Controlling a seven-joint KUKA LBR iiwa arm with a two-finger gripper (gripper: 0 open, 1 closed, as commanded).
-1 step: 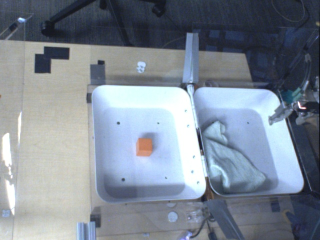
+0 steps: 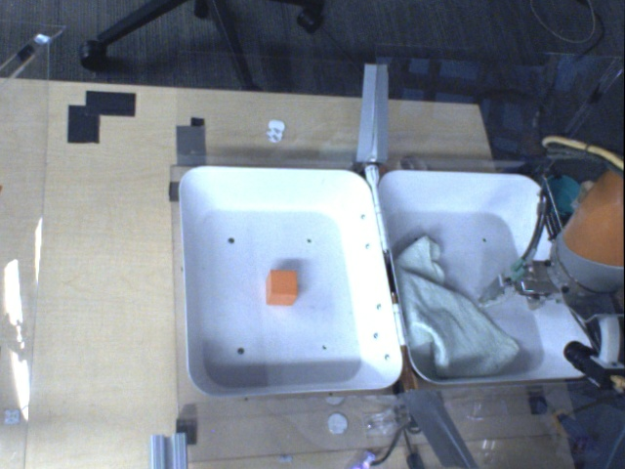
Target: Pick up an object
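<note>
A pale wooden counter [image 2: 98, 291] is spread well beyond the gripper [image 2: 508, 289], on the side away from the arm. Black tape marks [image 2: 98, 113] are stuck on it, well apart from the gripper. A grey metal post [image 2: 372, 115] is set nearer, above the gripper in the view. A black chair base [image 2: 210, 3] is seen on the dark carpet [image 2: 439, 8].

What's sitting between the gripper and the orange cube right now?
In the camera view, the crumpled grey cloth and the raised divider where the two bins meet lie between the gripper and the orange cube.
</note>
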